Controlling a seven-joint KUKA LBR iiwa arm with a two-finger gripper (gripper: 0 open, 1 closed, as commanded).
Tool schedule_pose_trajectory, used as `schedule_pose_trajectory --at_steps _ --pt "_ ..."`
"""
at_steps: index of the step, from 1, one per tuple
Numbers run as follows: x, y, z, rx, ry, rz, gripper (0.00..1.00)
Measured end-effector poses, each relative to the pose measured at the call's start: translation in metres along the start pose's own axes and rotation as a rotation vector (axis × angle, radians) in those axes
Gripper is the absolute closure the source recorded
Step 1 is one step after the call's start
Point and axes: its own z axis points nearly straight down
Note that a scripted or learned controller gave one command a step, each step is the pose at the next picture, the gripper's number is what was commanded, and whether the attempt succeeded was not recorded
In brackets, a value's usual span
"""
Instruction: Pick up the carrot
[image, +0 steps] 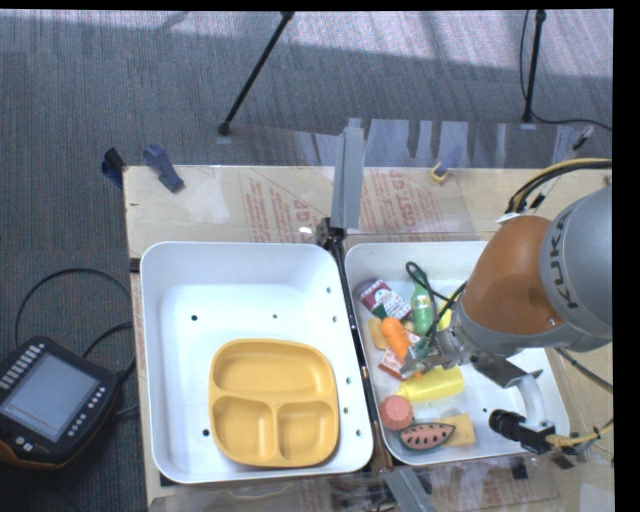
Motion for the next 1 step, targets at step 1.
schedule_pose_trajectory --at_steps 1 --pt "-0.0017 0.0643 -0.1217 0.020 0.001 -0.343 1.00"
